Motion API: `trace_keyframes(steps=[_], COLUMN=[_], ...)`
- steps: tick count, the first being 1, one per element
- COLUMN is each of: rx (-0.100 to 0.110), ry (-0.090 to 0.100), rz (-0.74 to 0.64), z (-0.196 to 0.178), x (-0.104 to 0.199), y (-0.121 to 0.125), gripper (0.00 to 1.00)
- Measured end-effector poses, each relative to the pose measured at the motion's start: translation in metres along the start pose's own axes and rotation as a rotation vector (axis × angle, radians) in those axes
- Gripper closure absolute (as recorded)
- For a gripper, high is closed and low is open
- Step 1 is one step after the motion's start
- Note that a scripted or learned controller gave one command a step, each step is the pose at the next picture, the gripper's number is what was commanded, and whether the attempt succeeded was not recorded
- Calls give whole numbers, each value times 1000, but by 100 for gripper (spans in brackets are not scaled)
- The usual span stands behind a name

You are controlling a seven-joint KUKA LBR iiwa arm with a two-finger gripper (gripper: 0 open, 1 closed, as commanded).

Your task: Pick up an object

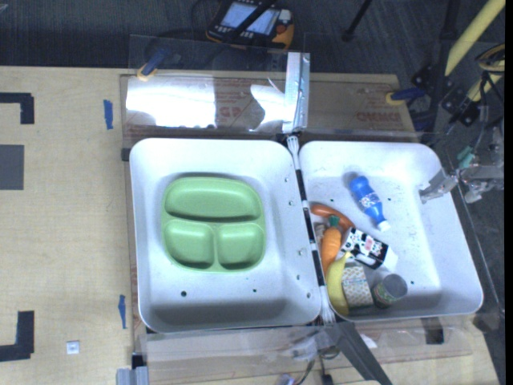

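At the left of the frame the pale worktop [64,215] is bare wood with a few dark marks. Next comes the left bin [152,295], which carries a green divided tray [214,220] in its middle.

Right of the seam, the right bin [449,279] holds the candidates for picking, crowded along its left wall and lower edge: an orange carrot-like piece [330,239], a yellow banana [336,283] curving down below it, a black-and-white packet [369,249], a patterned roll [358,289] and a small dark can [389,289]. A blue bottle [365,199] with a white cap lies a little apart from them, nearer the bin's centre, tilted from upper left to lower right.

At the right edge of the frame, over the bin's upper right rim, sits the hand [441,184]. It is too small and cluttered to judge how far it is open, and nothing can be seen in it.

This looks like the opening step: no object lifted, the approach not yet made. The next move calls for travelling left over the bin and descending on one item; the bottle, lying clear of its neighbours, seems the easiest, with the fingers set across its narrow body.
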State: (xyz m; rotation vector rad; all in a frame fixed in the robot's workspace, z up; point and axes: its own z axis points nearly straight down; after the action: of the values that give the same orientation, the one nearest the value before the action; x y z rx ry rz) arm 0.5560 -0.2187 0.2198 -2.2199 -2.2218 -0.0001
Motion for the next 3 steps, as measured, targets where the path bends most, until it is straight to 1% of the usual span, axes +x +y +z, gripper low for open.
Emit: trace_keyframes(steps=[1,2,3], rx=[1,-4,-9], ry=[1,-2,-2], rz=[62,-5,-7], z=[71,134,122], x=[49,90,91], y=[40,61,63], gripper=[0,0,100])
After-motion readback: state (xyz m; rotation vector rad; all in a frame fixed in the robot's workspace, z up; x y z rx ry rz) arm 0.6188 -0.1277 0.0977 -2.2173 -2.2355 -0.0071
